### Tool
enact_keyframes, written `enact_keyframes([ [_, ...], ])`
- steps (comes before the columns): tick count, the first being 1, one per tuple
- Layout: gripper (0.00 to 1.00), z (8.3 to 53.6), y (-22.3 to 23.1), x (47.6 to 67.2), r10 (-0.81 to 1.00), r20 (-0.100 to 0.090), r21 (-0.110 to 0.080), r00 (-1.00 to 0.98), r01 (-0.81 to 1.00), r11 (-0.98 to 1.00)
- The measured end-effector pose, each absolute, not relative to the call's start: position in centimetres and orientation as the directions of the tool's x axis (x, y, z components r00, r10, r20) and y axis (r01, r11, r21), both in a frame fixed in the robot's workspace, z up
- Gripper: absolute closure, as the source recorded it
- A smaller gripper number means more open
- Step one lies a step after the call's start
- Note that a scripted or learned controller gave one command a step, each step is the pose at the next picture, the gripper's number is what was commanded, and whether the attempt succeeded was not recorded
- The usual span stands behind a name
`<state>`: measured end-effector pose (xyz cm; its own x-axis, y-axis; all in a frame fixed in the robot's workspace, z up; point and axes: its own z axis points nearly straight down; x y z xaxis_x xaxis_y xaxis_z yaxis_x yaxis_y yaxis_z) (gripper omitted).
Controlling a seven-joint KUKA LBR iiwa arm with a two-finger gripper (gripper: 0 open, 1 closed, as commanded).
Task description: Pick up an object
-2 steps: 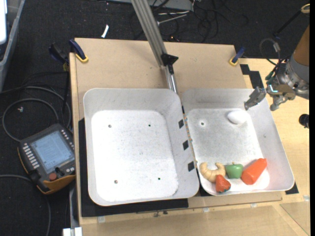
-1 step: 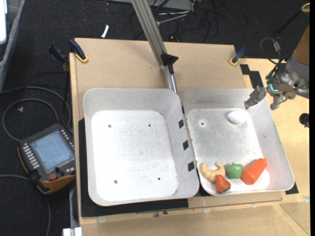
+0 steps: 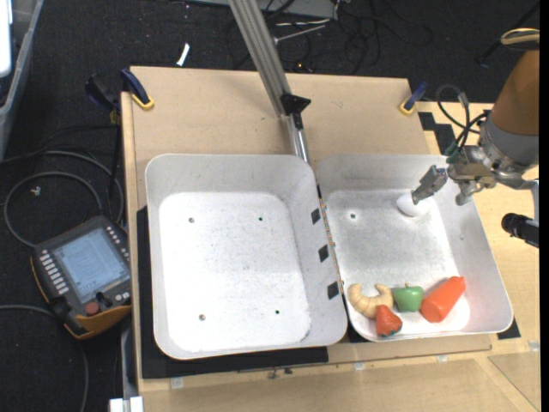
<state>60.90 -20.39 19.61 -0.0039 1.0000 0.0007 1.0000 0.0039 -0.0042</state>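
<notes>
A: In the right bin [image 3: 480, 256], what's there, biggest first?

B: An orange carrot [image 3: 443, 299], long axis slanting up to the right, thick end uppermost. Then a cream curled piece [image 3: 367, 297], a green pepper [image 3: 410, 297], a red strawberry [image 3: 388, 319], all clustered at the near edge. A small white object [image 3: 410, 204] sits apart, towards the far side.

A: And the gripper [image 3: 448, 184]?

B: Just above that white object, fingers spread, holding nothing. The cluster lies well nearer the camera. The white one is closest, I'd judge.

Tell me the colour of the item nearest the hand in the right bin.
White, seen in the camera view.
</notes>
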Motion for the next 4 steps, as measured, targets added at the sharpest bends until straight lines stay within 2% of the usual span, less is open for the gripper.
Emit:
enact_keyframes([
  [1, 0.0, 13.2, -20.2, 60.7, 1.0, 0.002, -0.007, 0.0, 1.0, 0.0],
  [2, 0.0, 9.3, -20.1, 60.7, 1.0, 0.0, -0.003, 0.0, 1.0, 0.0],
  [3, 1.0, 10.6, -20.1, 60.8, 1.0, -0.001, 0.002, 0.0, 1.0, 0.0],
  [4, 1.0, 16.6, -20.4, 60.1, 1.0, -0.003, 0.007, 0.001, 1.0, -0.001],
])
